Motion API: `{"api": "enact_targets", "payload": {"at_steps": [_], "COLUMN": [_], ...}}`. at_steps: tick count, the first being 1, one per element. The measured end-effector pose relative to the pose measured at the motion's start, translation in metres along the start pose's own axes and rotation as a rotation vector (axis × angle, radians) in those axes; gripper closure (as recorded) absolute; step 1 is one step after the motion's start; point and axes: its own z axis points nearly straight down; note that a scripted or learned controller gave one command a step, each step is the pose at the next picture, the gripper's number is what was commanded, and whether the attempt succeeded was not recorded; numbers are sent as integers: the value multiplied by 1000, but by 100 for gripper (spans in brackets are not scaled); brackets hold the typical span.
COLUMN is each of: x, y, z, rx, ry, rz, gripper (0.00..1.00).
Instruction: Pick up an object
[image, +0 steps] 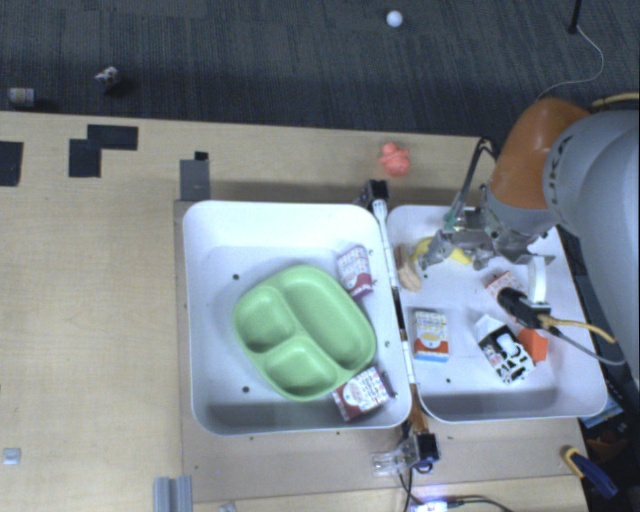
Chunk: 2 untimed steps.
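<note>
I see 2 bins, left bin (200, 330) with green tray (304, 330) and 2 packets, right bin (500, 400) with small box (431, 334), yellow object (455, 250) beneath gripper (452, 243), finger state I cannot tell

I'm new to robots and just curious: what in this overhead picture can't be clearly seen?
- Gripper: fingertips blurred against clutter; open or shut is unclear.
- Yellow object under the gripper: partly covered, shape unclear.
- Small printed packets: labels too small to read.
- Grey arm: cut off by the right edge.
</note>
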Motion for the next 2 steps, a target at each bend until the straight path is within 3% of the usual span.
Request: {"api": "enact_targets", "payload": {"at_steps": [1, 2], "x": [1, 1], "y": [2, 2], "z": [-11, -11], "rx": [-5, -5], "ry": [0, 0], "rz": [-2, -2], "gripper": [100, 0]}}
